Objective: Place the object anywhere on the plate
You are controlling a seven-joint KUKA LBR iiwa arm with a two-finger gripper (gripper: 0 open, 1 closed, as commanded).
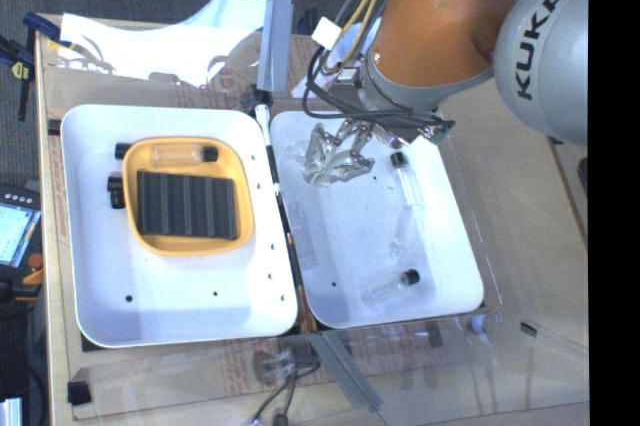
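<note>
A yellow plate (238,176) lies in the left bin (100,284), with a black ridged insert (188,204) on it. Near the plate's far rim lies a clear tube with a black cap (186,154). My gripper (335,159) hangs low over the far left part of the right bin (455,284), under the orange wrist band. In the right bin lie two clear tubes with black caps: one (410,199) just right of the gripper, the other (392,285) near the front. I see nothing clearly between the gripper's metal parts.
Two small black pieces (117,191) sit beside the plate's left rim. A grey bar (274,39) and white sheets (150,44) lie behind the bins. Cables (335,64) loop off the wrist. A device with a screen (15,229) is at the bench's left edge.
</note>
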